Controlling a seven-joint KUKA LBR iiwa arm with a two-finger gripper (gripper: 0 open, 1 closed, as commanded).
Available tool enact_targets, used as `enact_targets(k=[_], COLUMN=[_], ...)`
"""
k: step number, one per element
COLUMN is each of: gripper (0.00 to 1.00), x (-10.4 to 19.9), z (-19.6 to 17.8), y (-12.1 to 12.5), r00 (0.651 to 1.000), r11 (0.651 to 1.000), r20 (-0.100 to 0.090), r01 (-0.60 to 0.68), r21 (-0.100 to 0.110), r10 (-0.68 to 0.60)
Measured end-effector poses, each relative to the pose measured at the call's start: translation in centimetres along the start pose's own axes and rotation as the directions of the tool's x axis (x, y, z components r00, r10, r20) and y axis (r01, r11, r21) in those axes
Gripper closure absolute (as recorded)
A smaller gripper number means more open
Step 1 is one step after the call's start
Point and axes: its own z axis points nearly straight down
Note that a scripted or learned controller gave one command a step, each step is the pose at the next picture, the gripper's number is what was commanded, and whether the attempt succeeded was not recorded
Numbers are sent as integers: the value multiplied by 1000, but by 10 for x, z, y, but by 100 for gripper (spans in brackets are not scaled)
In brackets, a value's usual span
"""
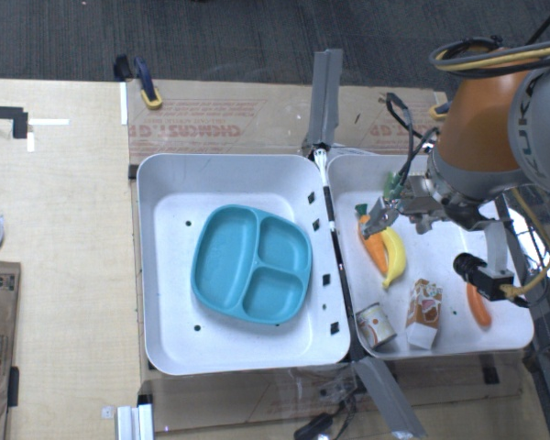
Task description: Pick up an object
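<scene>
Two white plastic bins [156,273]: one blue divided plate [252,264] lying left; one yellow banana [394,257], two orange carrots [375,250] right. Gripper [378,218] hovering above; finger spacing indiscernible.

bins [156,246]: smooth white plastic, slight sheen. plate [252,264]: glossy teal plastic. bench [55,200]: matt pale wood. banana [394,257] and carrot [376,250]: smooth, plastic-looking. carton [425,312]: printed card. can [376,324]: paper label. arm [481,126]: satin orange shell.
</scene>
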Motion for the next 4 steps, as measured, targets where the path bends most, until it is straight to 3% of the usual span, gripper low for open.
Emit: enact_targets(k=[1,2,3,4], gripper=[0,0,100,100], x=[-64,-53,-54,23], z=[58,119,111,-16], y=[-23,-29,-30,-13], r00=[1000,996,995,1000], r11=[1000,996,995,1000], r20=[0,-1,-1,0], r01=[-2,-93,-96,-22], r21=[1,1,3,-2], r10=[2,93,96,22])
